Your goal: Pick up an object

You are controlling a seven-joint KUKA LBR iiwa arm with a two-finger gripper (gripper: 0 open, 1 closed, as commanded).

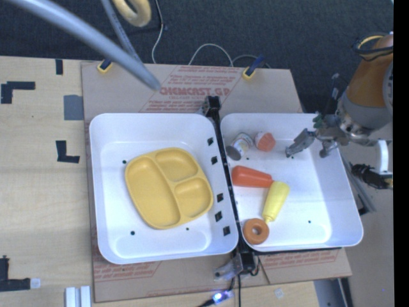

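Nearest me in the right bin (332, 226) sits an orange ring (256, 231), then a yellow bottle (275, 200) and an orange carrot (250, 177). The left bin (102, 171) holds a yellow divided plate (169, 186). Farther back lie a grey piece (240, 145) and a small orange piece (265, 141). The gripper (310, 142) hangs over the right bin, jaws apart, nothing between them.

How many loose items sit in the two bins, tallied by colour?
Yellow: 2, the divided tray in the left bin and the bottle in the right bin
Orange: 3, the carrot, the ring and the small cup
Silver-grey: 1, the small can
Total: 6
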